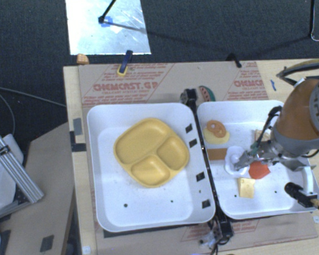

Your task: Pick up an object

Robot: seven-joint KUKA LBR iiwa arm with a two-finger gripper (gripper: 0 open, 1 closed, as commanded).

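- Down in the right-hand shallow white plastic bin (274,206) sits the arm's metal two-finger hand (240,161), reaching in from the right and pointing left.
- Whether that hand is open or closed I cannot tell; its tip blurs into a pale, glossy patch on the bin floor.
- Touching the hand's lower right side is a small red rounded object (259,170); I cannot make out anything between the fingers.
- Just below the red piece lies a small pale yellow square block (246,187), flat on the bin floor, apart from the hand.
- Up and to the left, near the bin's back corner, rests a round cream-and-orange toy pastry (216,131), near the hand but not touching it.
- A thin brown flat piece (217,153) lies just under the pastry, against the divider side of the bin.
- Behind the hand rises the grey arm with its orange band (303,117), bulky over the bin's right edge.
- Over in the left-hand shallow white bin (108,209) lies a yellow plastic plate with three compartments (151,151), well apart from the hand.
- Both bins sit side by side on a brown cardboard sheet with red lettering (145,79) spread across the table.
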